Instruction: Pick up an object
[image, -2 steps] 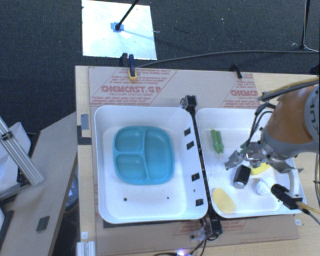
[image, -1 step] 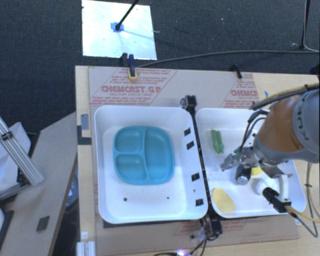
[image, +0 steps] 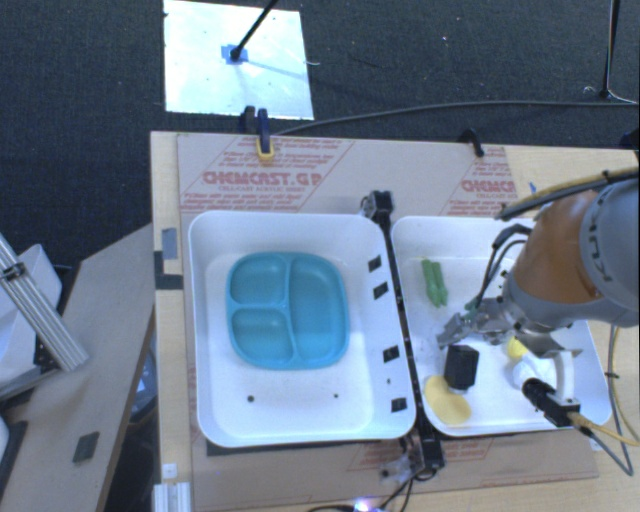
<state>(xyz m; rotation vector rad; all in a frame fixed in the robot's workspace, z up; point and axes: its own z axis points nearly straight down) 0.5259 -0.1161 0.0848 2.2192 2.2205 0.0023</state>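
My gripper (image: 468, 326) hangs over the middle of the right bin (image: 470, 232), reaching in from the right under the grey and orange arm. A black cylinder-like object (image: 460, 366) lies just below it, close to the gripper or touching it. A green elongated object (image: 434, 281) lies up and to the left of the gripper. At the bin's front lies a flat yellow piece (image: 447, 398). A small yellow object (image: 516, 349) and a white object (image: 523, 374) sit to the right, partly hidden by the arm.
The left bin (image: 215, 300) holds a blue divided plate (image: 288, 309). A black divider strip (image: 392, 310) runs between the bins. A black-and-white arm part (image: 545, 395) juts over the right bin's front right corner.
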